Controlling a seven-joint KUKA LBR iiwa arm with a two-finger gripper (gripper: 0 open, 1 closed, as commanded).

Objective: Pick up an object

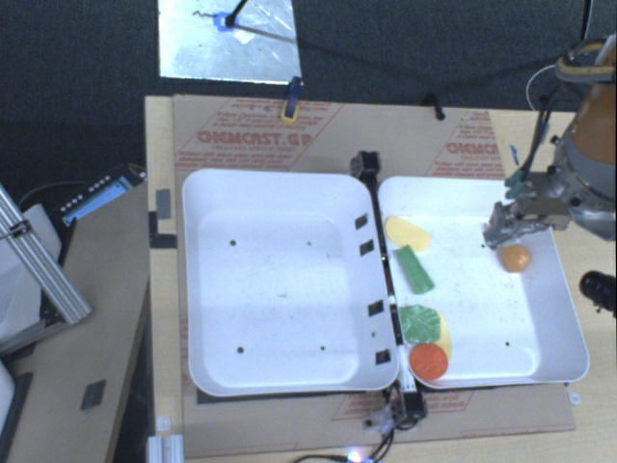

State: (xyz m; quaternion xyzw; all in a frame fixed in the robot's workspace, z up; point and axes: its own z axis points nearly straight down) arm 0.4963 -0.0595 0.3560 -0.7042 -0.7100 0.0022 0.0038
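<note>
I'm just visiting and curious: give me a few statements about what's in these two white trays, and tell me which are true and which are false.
1. All the objects lie in the right bin. True.
2. The orange ball sits beside the gripper. True.
3. The green stick lies in the left bin. False: it is in the right bin, near the divider.
4. The red ball sits at the far edge. False: it is at the near edge.

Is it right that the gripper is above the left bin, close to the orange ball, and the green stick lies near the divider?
Not quite. The camera view shows the gripper above the right bin, not the left one. The rest holds: it is close to the orange ball, and the green stick lies near the divider.
</note>
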